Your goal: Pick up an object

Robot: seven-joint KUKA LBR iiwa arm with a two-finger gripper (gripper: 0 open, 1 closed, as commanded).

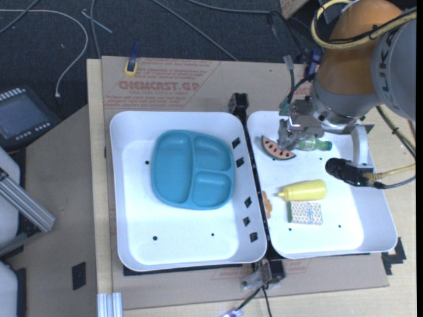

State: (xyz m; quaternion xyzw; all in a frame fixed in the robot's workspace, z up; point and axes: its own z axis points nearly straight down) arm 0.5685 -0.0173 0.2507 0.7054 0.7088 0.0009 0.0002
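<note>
Whether the jaws are spread or pressed together cannot be told, since the gripper (289, 139) is seen from above as a dark cluster low over the right bin (370, 233). Just beside it, a watermelon-slice toy (274, 148) and a green object (316, 145) are seen. Nearer the bin's middle, a yellow bottle (304, 191) is laid on its side, with a patterned packet (305, 212) touching it below. A blue divided plate (192, 169) is held in the left bin (132, 236).
</note>
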